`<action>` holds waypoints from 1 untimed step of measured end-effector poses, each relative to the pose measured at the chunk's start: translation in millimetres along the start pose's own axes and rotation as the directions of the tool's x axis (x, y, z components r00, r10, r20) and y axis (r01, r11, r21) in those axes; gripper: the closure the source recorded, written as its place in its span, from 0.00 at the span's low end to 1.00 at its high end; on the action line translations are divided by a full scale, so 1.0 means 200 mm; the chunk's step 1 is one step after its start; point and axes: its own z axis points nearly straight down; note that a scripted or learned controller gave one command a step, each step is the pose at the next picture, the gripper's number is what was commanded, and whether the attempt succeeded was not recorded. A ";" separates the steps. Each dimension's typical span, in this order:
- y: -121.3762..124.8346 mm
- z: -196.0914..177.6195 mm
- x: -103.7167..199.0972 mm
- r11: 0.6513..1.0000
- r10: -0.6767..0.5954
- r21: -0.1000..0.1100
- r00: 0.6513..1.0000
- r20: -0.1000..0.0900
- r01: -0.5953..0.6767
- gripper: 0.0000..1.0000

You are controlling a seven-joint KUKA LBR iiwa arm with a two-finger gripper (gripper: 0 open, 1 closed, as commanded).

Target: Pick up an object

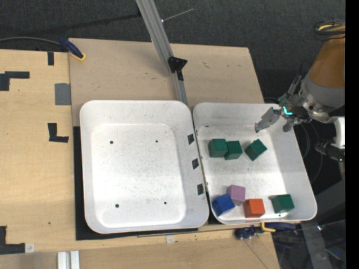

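Above right bin (300, 167), gripper (275, 119) empty-fingered.

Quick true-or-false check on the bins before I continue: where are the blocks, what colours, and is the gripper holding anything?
1. All blocks lie in the right bin. True.
2. The orange block sits beside the purple block. True.
3. The gripper holds a green block. False: nothing is between its fingers; it hovers over the bin's far edge.
4. Two blue blocks are present. False: just one blue block.
5. Four green blocks are present. True.
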 end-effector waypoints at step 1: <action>0.00 -0.01 0.00 1.000 -0.001 -0.004 1.000 0.002 0.001 0.00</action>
